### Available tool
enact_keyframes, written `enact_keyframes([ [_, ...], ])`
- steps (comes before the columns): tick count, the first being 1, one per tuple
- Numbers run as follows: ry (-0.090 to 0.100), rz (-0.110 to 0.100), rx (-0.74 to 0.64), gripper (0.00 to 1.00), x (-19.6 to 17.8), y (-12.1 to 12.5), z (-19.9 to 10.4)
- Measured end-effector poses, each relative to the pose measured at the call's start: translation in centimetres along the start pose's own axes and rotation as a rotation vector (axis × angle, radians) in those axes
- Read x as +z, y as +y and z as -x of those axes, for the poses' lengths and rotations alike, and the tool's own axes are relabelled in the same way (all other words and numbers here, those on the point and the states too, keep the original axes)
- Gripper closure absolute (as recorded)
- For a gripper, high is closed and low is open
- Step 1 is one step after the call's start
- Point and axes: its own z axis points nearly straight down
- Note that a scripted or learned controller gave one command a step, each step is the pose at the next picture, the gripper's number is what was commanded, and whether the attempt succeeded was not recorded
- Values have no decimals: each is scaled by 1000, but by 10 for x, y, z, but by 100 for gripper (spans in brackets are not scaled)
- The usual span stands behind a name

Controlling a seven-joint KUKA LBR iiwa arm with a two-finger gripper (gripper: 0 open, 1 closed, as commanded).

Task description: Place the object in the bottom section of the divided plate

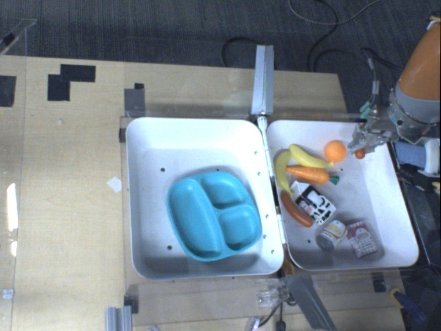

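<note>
Sitting on the pale wooden bench [69,205], two shallow white bins lie side by side, touching along a shared middle edge. Left white bin [148,185] holds the light-blue divided plastic plate [215,214], tilted a bit, one long section on its left side and two smaller sections on its right; all sections bare, white floor open all round it, widest toward the bin's upper edge. Right white bin [393,212] holds the clutter, bunched in its left and middle part: yellow banana [284,167] curved along the shared edge, orange carrot with green tip [310,174] across it, small orange round fruit [335,151] just above the carrot's right end, reddish-brown sausage [295,210] below, black-and-white printed packet [314,203] beside the sausage, small round tin [331,234], purple-pink wrapped pack [361,239] near the lower rim. Right strip of that bin's floor is open. Grey arm with orange band [422,74] comes in at upper right. Two-finger gripper [365,140] sits over the right bin's upper right corner, close to the rim; can't tell if it's spread or pinched, too small and blurred. Round fruit lies just left of it, apart; the other items lie farther off, to its lower left.
</note>
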Motion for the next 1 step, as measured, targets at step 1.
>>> enact_keyframes([
  [1,2,-1,-11,100,25,-3,-69],
])
